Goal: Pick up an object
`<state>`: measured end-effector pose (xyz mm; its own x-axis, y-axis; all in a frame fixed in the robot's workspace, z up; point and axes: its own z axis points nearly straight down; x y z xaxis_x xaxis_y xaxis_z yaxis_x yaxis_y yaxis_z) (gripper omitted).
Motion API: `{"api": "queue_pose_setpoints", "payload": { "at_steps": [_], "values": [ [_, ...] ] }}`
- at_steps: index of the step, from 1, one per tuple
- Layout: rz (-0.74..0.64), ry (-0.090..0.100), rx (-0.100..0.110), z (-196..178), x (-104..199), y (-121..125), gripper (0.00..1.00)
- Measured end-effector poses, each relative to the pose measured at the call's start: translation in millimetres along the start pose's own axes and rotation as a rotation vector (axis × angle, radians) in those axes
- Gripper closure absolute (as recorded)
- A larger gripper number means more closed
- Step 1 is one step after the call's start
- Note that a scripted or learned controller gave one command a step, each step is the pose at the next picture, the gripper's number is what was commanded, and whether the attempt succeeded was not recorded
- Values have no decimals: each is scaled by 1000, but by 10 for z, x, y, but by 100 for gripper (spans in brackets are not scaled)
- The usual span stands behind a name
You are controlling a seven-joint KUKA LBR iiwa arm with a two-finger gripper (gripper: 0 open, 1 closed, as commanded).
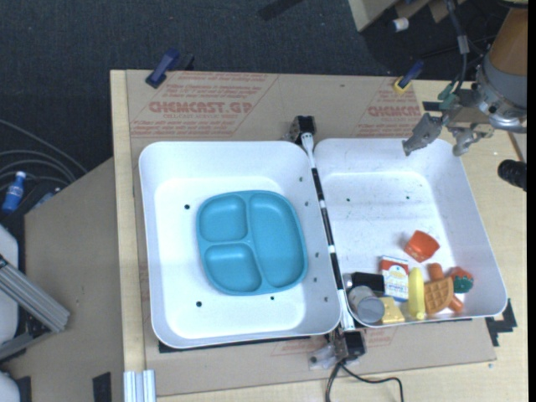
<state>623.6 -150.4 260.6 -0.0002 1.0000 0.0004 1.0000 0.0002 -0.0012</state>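
My gripper (pixel 441 139) hangs over the far rim of the right bin (pixel 377 182), its two fingers spread apart and nothing between them. Several small toy items lie in that bin's near right corner: an orange block (pixel 422 244), a red and white carton (pixel 394 270), a yellow stick (pixel 416 291), a waffle piece (pixel 438 295), a carrot-like piece (pixel 459 281), a round metal tin (pixel 368 308) and a black piece (pixel 365 281). The gripper is well behind them, not touching any.
The left bin (pixel 167 174) holds a blue divided plate (pixel 251 241). A black clamp (pixel 303 127) sits at the far end of the seam between the bins. Blue clips (pixel 162 69) mark the board's far corners.
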Motion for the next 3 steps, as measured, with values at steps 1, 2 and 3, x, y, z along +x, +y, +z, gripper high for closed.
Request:
{"api": "queue_pose_setpoints", "payload": {
  "at_steps": [1,2,3],
  "values": [
    [0,1,2,1707,41,130,0],
    [-1,0,-2,1589,40,145,100],
    [0,0,-2,1591,40,144,0]
  ]
}}
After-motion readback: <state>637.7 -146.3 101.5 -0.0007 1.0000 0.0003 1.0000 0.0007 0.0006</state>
